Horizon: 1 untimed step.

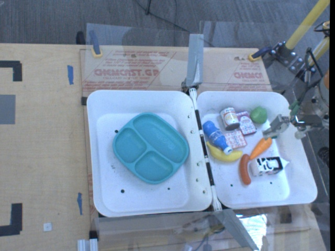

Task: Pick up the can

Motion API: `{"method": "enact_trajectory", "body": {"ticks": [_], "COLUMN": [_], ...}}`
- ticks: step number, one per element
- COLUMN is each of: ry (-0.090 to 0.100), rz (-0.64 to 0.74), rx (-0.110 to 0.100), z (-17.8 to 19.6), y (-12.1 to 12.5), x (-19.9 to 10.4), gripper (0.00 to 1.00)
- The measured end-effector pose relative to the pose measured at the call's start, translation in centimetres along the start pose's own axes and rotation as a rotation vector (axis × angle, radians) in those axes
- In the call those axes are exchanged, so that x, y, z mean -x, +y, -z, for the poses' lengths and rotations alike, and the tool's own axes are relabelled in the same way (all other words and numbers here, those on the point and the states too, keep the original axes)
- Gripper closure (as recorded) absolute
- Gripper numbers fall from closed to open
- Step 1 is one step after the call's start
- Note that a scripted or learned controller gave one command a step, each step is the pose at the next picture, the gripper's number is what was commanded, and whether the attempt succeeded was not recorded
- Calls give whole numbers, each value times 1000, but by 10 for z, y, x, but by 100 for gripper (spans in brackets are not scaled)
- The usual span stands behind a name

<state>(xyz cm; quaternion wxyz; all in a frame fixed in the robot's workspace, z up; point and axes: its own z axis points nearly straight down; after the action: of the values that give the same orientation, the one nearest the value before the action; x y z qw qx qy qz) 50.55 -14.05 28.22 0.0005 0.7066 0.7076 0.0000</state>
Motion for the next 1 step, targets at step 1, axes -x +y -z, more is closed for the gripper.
{"method": "enact_trajectory", "body": {"ticks": [1], "ry": [0], "rz": [-138], "rx": [1], "z": [25], "y": [83], "x": [-65], "gripper": [0]}}
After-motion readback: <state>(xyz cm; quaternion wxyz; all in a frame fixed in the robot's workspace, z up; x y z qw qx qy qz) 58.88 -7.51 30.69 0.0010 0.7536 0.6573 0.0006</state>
